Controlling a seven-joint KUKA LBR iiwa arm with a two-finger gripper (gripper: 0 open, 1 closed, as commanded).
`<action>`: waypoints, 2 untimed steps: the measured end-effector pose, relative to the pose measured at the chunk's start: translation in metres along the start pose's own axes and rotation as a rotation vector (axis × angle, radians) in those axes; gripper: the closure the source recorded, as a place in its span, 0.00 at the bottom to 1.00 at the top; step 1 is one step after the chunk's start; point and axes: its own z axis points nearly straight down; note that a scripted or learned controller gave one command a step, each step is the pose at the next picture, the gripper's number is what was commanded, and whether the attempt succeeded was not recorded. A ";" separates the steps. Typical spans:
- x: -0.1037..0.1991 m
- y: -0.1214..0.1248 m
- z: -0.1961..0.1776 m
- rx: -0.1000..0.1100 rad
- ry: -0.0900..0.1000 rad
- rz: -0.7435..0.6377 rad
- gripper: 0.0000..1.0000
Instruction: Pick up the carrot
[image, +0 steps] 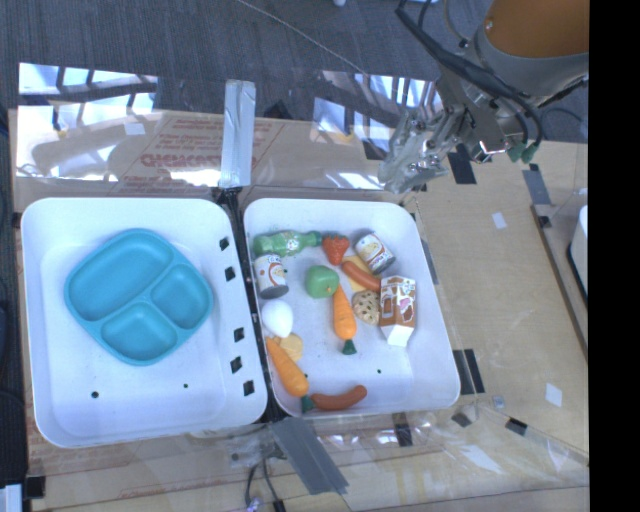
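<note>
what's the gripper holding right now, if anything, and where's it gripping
Nothing is held. The gripper hangs above the far rim of the right bin, apart from the carrot lying inside it.

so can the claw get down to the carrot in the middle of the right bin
Probably yes. The claw hangs above the bin's far rim, and the carrot lies uncovered. The cookie and green fruit sit close beside it, so the fit looks tight.

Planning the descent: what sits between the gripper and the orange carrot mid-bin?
In the camera view, a small tin can and a sausage lie between gripper and carrot.
</note>
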 end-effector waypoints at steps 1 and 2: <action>0.017 -0.101 0.107 -0.009 0.020 -0.079 1.00; 0.008 -0.097 0.303 -0.017 0.022 -0.237 1.00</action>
